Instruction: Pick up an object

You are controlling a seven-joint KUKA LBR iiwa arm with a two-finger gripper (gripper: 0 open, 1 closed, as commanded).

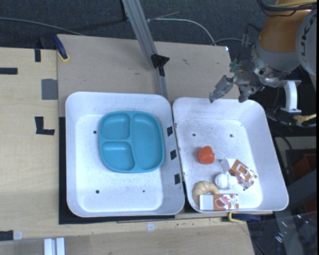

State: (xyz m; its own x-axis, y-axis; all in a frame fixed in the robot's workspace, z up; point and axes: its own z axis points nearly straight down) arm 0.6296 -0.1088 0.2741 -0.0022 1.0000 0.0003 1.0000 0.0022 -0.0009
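Bins side by side on bench: left bin (pixel 80 195) carries teal divided plate (pixel 131 141); right bin (pixel 266 137) carries my pick candidates. Arm (pixel 287 20) reaches in from right. I see gripper (pixel 229 91) above right bin's far rim, fingers spread, nothing between them. Near front-right corner: orange-white carton (pixel 219 201) at front wall, croissant (pixel 204 187) touching it, crumpled packet (pixel 241 173), white ball, possibly egg (pixel 222 180). Red-orange fruit (pixel 205 155) apart, mid-bin.

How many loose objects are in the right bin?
5, perhaps more hidden: orange-red piece mid-bin, orange-white packet, white lump, croissant, and boxed carton along the near wall.
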